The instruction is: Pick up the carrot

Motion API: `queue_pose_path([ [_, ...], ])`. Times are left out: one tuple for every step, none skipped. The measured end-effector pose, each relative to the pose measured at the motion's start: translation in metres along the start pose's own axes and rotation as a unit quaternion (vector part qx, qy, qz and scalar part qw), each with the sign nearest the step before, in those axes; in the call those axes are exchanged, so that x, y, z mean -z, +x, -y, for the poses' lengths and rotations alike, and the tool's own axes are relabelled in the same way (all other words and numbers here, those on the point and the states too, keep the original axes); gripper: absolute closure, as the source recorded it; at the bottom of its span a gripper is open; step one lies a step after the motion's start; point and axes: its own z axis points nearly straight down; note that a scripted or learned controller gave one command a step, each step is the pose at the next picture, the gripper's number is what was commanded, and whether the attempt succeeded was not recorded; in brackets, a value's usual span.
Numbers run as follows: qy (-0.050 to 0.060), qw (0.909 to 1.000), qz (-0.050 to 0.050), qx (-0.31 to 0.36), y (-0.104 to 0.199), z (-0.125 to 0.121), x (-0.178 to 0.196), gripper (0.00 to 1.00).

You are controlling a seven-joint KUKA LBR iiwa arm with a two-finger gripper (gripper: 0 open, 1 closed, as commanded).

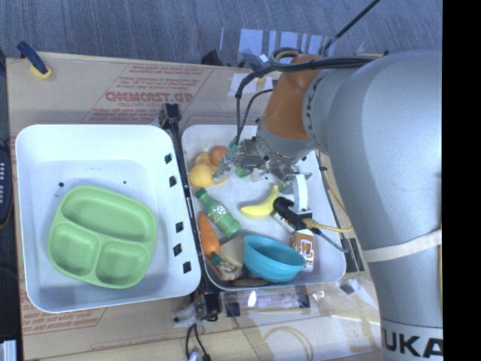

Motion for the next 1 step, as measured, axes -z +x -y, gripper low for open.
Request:
queue_pose_path([
  [-0.001, 1.0, -0.009, 0.003, 0.0677, -0.0266, 0.0896, 0.0],
])
